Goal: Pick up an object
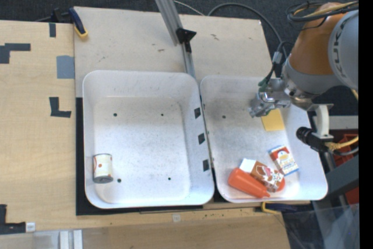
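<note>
Your likeliest target is the yellow card (273, 121), lying flat in the right bin (233, 96) toward its far right side, with the pincer (263, 103) right at its upper left edge, so the arm looks set for a try there. Whether the pincer is spread or closed you cannot tell from this slant, and nothing shows between its tips. Nearer you in the same bin, the carton (284, 160), the orange cone (246, 181) and a red-white packet (266, 175) crowd together, which makes them harder picks. The can (102, 168) sits alone in the left bin (140, 81), out of the way.
</note>
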Available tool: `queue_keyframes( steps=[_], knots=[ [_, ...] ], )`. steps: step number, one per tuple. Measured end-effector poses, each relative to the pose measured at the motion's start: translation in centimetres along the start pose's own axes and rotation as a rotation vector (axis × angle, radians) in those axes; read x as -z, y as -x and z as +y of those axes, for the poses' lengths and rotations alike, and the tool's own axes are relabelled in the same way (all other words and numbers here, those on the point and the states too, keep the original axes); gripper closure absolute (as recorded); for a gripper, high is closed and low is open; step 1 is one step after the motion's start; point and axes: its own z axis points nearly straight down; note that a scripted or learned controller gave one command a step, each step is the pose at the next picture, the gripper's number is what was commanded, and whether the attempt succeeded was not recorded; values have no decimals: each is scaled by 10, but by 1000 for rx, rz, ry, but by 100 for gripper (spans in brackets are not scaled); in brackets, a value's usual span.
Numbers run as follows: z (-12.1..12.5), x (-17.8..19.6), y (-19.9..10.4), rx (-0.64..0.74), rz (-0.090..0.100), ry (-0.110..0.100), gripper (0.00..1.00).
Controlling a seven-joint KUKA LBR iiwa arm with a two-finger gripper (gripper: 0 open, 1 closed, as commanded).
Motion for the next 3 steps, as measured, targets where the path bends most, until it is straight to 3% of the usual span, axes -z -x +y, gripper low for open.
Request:
queue_keyframes(
  steps=[1, 3],
  knots=[
    [-2, 44, 5, 1, 0, -1, 100],
    [3, 51, -114, 7, 3, -6, 100]
  ],
)
